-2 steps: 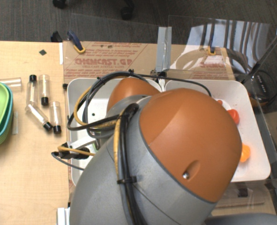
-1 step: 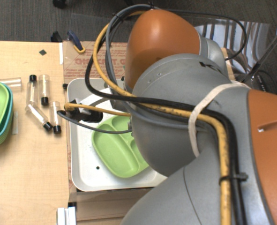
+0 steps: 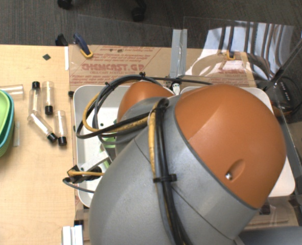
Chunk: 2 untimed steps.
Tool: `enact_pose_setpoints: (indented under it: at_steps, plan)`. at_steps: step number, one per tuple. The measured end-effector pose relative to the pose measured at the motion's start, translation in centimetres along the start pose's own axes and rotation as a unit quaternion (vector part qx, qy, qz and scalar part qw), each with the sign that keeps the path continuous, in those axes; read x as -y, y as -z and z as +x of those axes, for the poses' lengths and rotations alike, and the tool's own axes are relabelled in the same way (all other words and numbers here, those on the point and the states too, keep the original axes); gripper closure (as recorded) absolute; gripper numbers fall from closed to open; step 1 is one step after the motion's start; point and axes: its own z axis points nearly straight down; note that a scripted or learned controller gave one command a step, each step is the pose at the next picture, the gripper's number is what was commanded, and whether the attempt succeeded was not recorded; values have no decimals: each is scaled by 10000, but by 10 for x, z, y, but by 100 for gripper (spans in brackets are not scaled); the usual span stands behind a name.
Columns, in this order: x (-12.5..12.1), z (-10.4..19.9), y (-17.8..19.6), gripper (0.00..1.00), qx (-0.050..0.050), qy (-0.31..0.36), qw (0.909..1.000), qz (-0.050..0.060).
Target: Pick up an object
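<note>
Grey and orange arm [image 3: 202, 162] bulk covers most of both bins, and the gripper lies somewhere beneath it over the left bin [image 3: 82, 103]; whether the jaws are spread or closed, I cannot tell. A sliver of something green [image 3: 108, 138] shows in that bin beside black and yellow cables [image 3: 97, 111]. On the wooden bench [image 3: 18, 188] to the left lie clear vials [image 3: 46, 117] and a green tray [image 3: 0, 121].

grey-orange arm [image 3: 202, 162] covers both white bins [image 3: 82, 116]; cables [image 3: 107, 121] loop over left bin; vials [image 3: 46, 116] on bench [image 3: 28, 188].
</note>
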Motion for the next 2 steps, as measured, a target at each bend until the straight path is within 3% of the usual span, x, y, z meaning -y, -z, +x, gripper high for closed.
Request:
enact_pose_setpoints:
  at_steps: [1, 2]
  plan:
    - [-12, 28, 142, 100, -29, -896, 9960, -7]
    - [-5, 13, 325, 100, -32, 135, 9999, -11]
